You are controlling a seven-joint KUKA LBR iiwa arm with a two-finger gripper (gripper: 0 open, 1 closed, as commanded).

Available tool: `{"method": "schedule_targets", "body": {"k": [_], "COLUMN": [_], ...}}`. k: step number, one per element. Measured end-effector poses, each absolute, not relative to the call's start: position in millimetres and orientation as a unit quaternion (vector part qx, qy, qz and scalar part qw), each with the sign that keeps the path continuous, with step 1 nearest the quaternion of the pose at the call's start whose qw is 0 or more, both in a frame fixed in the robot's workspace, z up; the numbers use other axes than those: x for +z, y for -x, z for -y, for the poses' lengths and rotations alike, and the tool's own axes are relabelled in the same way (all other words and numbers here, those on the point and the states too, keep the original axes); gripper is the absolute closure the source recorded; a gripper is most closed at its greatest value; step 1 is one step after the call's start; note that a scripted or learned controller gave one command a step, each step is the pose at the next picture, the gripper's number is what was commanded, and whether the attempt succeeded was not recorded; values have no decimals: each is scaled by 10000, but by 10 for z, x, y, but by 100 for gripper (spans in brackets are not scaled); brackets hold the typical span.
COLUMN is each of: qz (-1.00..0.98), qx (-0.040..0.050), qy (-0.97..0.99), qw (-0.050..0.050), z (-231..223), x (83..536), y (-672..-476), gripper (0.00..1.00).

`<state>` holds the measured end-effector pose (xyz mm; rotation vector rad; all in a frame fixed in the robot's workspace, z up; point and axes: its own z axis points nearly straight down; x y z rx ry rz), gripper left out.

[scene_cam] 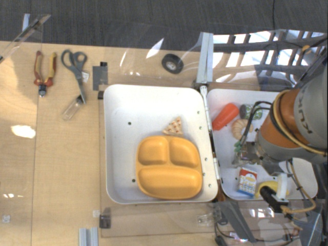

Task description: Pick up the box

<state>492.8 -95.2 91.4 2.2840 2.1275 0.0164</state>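
bench point(51, 163): pale wood, kinda glossy
bins point(118, 152): smooth white plastic
tray point(169, 167): matt yellow plastic
box point(247, 182): printed card
scissors point(77, 70): metal blades, grey handles
tape point(172, 63): black, shiny

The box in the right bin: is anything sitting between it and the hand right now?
Nothing visible blocks it. The box lies uncovered near the right bin's front edge, just below the arm's wrist. The carrot sits farther back, clear of it. The hand itself is hidden under the wrist.
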Motion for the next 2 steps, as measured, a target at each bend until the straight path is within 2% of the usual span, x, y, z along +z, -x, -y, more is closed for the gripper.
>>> {"method": "schedule_targets", "body": {"k": [2], "qz": [-6921], "qx": [54], "qy": [-7217], "qw": [96], "z": [962], "x": [914], "y": [-4929], "gripper": [0]}}
